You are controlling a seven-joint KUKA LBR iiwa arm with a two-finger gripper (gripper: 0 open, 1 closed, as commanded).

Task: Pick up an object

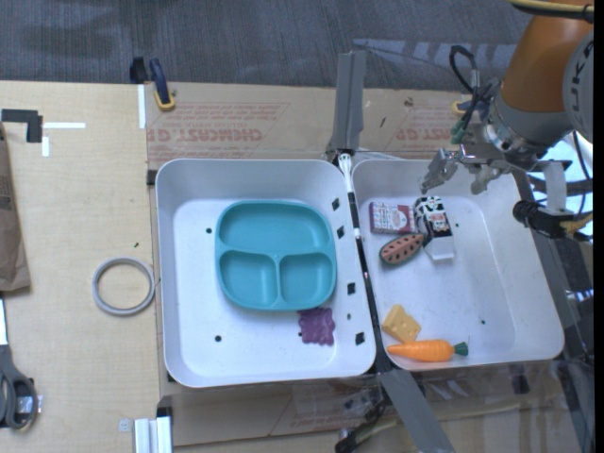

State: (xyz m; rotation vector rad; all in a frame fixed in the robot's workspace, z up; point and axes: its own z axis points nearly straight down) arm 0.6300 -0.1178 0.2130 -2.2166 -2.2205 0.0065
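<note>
The right bin holds a dark red packet, a brown spotted toy, a small black-and-white box and a white block. Toward its front edge lie a yellow wedge and an orange carrot. In the left bin sit a teal divided plate and a purple grape bunch. My gripper hangs over the back of the right bin, just above the black-and-white box. Nothing shows in its grasp.
A raised grey divider runs back from the seam between the bins. On the bench to the left lie a tape ring, scissors and a brown bag. A blue and yellow clamp sits at the back.
</note>
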